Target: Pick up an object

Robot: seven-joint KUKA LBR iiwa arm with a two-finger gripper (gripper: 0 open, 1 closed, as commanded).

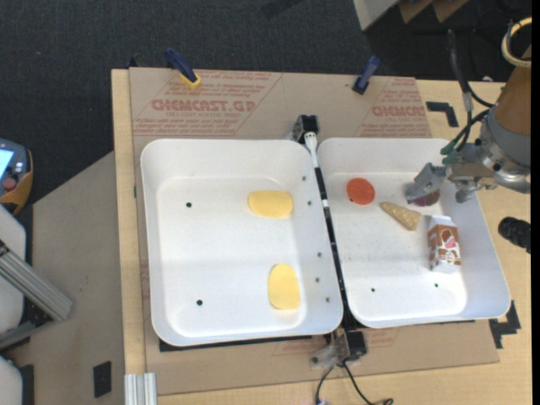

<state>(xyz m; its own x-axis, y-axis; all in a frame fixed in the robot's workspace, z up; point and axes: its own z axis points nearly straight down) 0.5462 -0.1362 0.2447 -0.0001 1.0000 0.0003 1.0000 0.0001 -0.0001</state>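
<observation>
Three items lie loose in the right bin (pixel 485 251); my gripper (pixel 432 188) hovers above them, finger state unclear.

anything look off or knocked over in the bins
Nothing looks spilled or broken. The small brown and white carton in the right bin lies on its side instead of standing. Two yellow pieces lie flat in the left bin.
</observation>
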